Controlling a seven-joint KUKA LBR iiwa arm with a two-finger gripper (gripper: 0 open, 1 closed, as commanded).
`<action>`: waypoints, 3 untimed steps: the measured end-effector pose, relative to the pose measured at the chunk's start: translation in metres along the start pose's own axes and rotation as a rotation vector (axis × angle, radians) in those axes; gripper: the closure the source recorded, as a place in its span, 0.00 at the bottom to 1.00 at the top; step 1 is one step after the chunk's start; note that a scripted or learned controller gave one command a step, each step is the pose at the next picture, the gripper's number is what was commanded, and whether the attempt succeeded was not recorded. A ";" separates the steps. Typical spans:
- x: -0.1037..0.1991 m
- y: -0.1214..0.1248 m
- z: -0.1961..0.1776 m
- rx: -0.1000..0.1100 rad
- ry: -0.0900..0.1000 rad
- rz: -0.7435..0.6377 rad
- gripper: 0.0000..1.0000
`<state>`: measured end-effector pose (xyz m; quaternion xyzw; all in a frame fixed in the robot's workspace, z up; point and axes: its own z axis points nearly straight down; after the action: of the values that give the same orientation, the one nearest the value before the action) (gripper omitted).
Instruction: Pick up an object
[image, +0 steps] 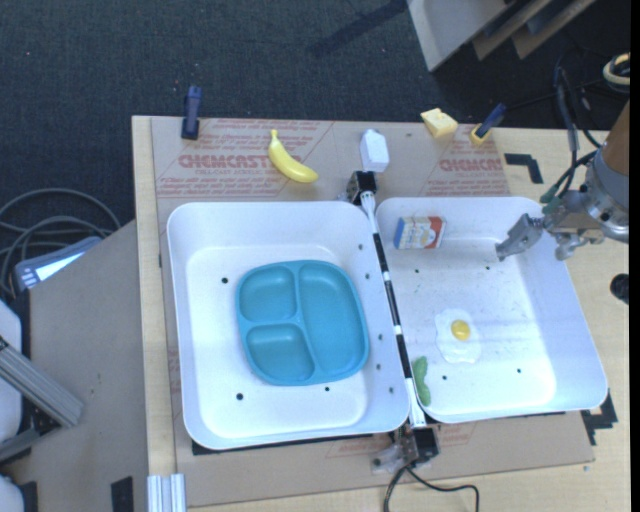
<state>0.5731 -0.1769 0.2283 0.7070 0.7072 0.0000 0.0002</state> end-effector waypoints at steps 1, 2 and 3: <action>0.056 -0.023 0.068 0.003 0.001 -0.001 0.00; 0.054 -0.042 0.144 0.001 0.001 0.001 0.00; 0.054 -0.041 0.133 -0.003 0.000 0.001 1.00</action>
<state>0.5318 -0.1232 0.0951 0.7074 0.7068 0.0008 0.0012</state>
